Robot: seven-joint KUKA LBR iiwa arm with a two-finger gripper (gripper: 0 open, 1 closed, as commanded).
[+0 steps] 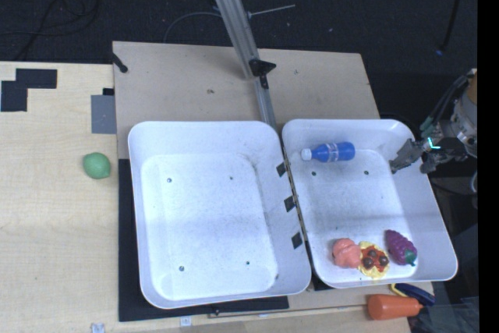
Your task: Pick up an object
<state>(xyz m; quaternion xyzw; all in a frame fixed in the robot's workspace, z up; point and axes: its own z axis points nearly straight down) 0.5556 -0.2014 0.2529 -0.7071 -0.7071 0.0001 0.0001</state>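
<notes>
An orange carrot-like toy point(392, 306) lies on the bench point(54, 191) just outside the right bin's point(437, 226) near rim. Inside, along the near wall, sit a pink toy point(345, 253), a yellow-and-red one point(373, 260) and purple grapes point(400, 246) (all close together). Farther back lies a blue bottle point(329, 152). The gripper point(407, 157) hangs at the right rim, its state impossible to tell. A green ball point(97, 165) rests beyond the left bin point(148, 140).

Light falls evenly from above, bright on the two white bins point(210, 138), which glare slightly and lose surface detail left of the gripper point(408, 157). The floor behind it is dim, nearly black. Shadows are soft and short. The whole picture is grainy and mildly soft.
</notes>
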